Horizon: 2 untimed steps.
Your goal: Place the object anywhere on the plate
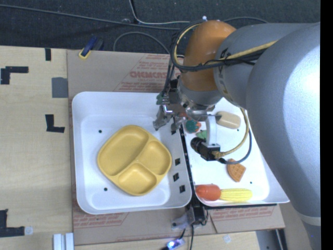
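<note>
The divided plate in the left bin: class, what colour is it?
Yellow. The plate shows clearly in the camera view, lying in the left white bin.

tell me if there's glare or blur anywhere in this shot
Camera view: the arm close to the lens is soft and carries a broad pale sheen; the left bin is bright white with little surface detail; the plate is evenly lit and sharp; the gripper area is dark and cluttered, hard to read.
</note>
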Each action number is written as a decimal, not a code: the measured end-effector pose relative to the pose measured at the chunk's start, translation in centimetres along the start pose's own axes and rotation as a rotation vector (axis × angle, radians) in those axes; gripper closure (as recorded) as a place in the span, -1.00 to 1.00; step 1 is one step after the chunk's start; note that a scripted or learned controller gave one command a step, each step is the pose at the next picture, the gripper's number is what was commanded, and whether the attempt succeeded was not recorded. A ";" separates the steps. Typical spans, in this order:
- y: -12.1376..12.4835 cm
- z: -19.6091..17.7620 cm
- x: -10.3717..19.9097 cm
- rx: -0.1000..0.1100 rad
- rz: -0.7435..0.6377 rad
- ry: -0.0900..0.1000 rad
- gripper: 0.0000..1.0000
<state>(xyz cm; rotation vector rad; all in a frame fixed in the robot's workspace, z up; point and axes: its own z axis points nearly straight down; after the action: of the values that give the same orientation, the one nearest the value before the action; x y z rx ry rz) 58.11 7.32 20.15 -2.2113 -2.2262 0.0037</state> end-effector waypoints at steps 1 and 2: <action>0.1 -0.3 4.8 0.000 0.000 0.000 1.00; 1.4 -3.1 8.2 -0.003 0.001 0.000 1.00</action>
<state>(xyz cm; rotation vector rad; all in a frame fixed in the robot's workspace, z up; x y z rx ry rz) 59.49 15.55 23.29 -2.2147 -2.2265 0.0005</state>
